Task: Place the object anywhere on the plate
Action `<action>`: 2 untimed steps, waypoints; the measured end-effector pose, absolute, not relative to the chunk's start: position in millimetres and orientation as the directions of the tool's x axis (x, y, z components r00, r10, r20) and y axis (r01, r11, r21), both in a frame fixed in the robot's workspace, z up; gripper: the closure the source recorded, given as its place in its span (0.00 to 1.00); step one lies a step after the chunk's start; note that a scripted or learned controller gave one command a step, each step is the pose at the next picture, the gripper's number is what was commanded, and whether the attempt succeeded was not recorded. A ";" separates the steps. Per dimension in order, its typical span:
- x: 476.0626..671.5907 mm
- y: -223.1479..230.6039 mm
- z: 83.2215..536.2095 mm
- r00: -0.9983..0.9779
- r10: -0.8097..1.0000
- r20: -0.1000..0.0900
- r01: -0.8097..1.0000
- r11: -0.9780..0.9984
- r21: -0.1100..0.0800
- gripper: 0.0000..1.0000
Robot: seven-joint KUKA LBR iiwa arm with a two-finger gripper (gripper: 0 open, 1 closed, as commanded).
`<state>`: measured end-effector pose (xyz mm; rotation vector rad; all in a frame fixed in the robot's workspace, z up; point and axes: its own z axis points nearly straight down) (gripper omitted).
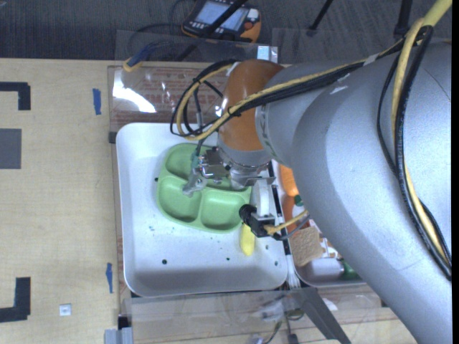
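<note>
Metal gripper (pixel 203 172) over lobed green plate (pixel 188 198)

The big grey arm (pixel 358 142) hides most of the right bin (pixel 315 260) & part of the green plate (pixel 179 192); fingers can't be seen.

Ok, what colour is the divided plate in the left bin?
Light green; the plate shows best in the camera view, partly under the arm's wrist.

The grey arm (pixel 373 156) reaches in from the desk's right edge and fills that side. Its orange band (pixel 247 106) sits above the wrist, which points steeply down. The gripper (pixel 204 174) hangs low over the middle of the left bin, cables looping alongside.
</note>
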<state>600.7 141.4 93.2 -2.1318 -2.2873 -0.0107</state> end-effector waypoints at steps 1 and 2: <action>659.4 131.4 189.0 0.029 1.000 -0.001 1.000 -0.029 0.000 0.00; 659.6 133.3 199.2 0.025 1.000 -0.002 1.000 -0.025 0.001 1.00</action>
